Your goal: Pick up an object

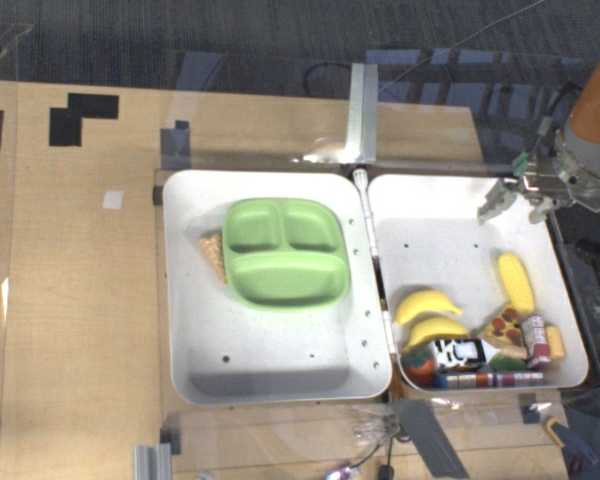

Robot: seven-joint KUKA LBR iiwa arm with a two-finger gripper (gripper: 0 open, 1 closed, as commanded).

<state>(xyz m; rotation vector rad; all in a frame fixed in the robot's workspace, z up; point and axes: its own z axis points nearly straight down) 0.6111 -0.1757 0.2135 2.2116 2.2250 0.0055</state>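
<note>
Item: right bin (420,258), w/ gripper (511,200) hanging over its far right corner, fingers spread apart and gripping nothing. Candidate objs are sitting well apart from it, crowded into the near right corner: corn cob (517,283) lying alone nearest the gripper, two bananas (430,318) touching each other, black-and-white carton (458,351), small bottle (537,338), pizza-slice toy (503,330), markers along the near wall. Left bin (195,368) is holding a green divided plate (284,251) w/ a tan item (213,256) poking out at its left. Risks, est.: clutter is packing objs tight, so fingers may be landing on two at once or on the wall; rounded corn and bananas likely rolling or slipping out.
</note>
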